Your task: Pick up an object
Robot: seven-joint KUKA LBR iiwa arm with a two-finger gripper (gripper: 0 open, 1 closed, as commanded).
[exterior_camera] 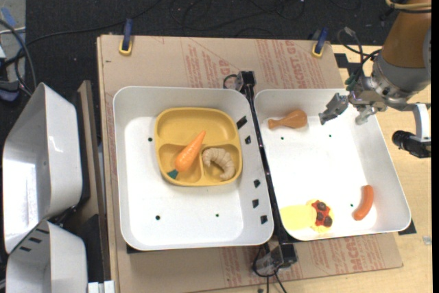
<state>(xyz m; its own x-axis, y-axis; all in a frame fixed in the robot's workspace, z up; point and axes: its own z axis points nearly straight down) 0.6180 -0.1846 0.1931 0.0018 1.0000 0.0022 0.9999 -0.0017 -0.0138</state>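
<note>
The bench (206, 55) fills the middle of the frame, a brown board with two yellow clamps at its top edge. On it sit two white bins side by side. The left bin (137, 209), at centre, holds a yellow plate (171, 123) with compartments: a carrot (190, 151) lies tilted across the left compartments, and a pale shrimp (219, 162) curls in the lower right one. The right bin (329, 168), right of centre, holds a drumstick (289, 121) near its upper left corner, a yellow slice (298, 217) with dark red berries (321, 213) on its right end at the lower edge, and a sausage (363, 202) at the lower right, well apart from the drumstick. The arm (406, 31) enters at the upper right. Its claw (348, 110) hangs over the right bin's upper right part, fingers spread apart with nothing between them, right of the drumstick and not touching it.
</note>
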